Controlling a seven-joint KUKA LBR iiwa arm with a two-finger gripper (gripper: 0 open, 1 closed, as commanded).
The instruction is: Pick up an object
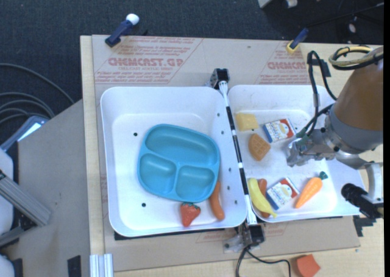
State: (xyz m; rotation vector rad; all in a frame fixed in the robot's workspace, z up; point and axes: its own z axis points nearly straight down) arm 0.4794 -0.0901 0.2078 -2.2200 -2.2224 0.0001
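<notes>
On the cardboard-topped bench (pixel 152 56), two white bins (pixel 116 148) sit above dark carpet (pixel 49 14); pincer (pixel 297 153) state unclear.

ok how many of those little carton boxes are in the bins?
2, both in the right bin: one carton near the back beside the gripper, one carton near the front between banana and carrot. The arm may hide more.

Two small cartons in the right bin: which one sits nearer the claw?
The upper carton, just left of the claw; the other carton lies lower, beside the carrot.
</notes>
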